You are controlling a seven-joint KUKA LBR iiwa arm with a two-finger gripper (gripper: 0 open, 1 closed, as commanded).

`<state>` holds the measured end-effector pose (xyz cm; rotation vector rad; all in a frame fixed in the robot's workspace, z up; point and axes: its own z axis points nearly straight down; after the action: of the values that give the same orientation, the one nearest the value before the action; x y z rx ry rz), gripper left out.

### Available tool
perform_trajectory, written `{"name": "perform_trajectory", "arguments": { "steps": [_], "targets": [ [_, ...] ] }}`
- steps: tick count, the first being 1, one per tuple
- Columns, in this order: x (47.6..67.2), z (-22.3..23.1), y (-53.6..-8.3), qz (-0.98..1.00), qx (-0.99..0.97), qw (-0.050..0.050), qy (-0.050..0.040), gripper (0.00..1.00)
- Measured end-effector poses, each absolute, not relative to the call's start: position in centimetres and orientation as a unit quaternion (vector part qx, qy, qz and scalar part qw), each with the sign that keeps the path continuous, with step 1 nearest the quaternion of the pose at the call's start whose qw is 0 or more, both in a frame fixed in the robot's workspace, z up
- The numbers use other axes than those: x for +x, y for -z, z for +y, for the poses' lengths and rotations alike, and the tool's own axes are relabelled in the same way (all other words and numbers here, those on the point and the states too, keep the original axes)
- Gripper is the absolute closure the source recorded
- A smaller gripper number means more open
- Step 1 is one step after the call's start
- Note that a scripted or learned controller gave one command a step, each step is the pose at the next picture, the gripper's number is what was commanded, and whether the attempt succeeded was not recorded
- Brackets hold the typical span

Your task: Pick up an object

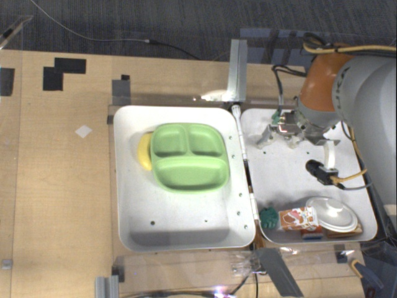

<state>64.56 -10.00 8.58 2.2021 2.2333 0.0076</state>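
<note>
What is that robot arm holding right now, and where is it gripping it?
Nothing that can be seen. The gripper hangs over a bare stretch of the right bin, apart from the carton and bowl.

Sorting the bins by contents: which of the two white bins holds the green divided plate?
The left bin holds the green divided plate; the right bin, under the arm, has a carton instead.

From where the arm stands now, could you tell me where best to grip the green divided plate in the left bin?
Probably the green plate's right rim, coming from above: it lies flat, too wide to span, and that edge faces the gripper. The yellow object crowds its left.
</note>
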Motion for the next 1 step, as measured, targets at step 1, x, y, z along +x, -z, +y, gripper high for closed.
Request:
{"name": "perform_trajectory", "arguments": {
  "steps": [1],
  "targets": [
    [64.56,-10.01,-8.58,0.712,0.702,0.002,-0.0024,0.00]
  ]
}}
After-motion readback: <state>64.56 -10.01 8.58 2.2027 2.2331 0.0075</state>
